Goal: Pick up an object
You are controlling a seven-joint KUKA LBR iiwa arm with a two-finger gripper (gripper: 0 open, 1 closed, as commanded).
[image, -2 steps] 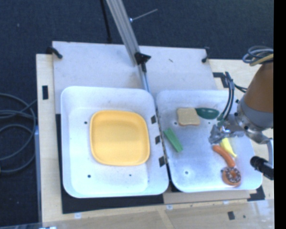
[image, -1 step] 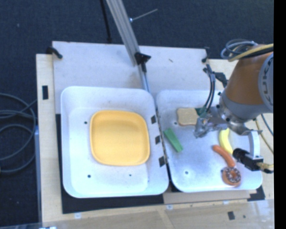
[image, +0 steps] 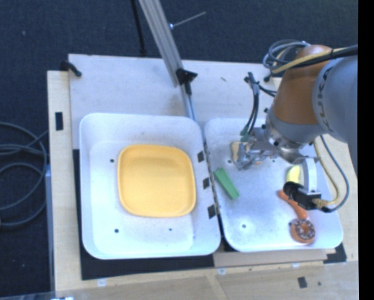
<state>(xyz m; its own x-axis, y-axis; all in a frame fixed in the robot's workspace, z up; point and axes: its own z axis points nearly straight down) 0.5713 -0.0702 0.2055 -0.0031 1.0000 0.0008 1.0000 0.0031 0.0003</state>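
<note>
My gripper hangs low over the upper left part of the right bin. A small tan thing shows right at its left side; whether it is held cannot be told. A green block lies slanted below and left of the gripper, near the bin's left wall. To the gripper's right sits a yellow thing, partly hidden. An orange thing lies further down on the right. Close to the bin's lower right corner rests a round brown piece.
The left bin holds a square yellow plate. A metal pole slants up from between the bins. The grey and orange arm covers the right bin's upper right part.
</note>
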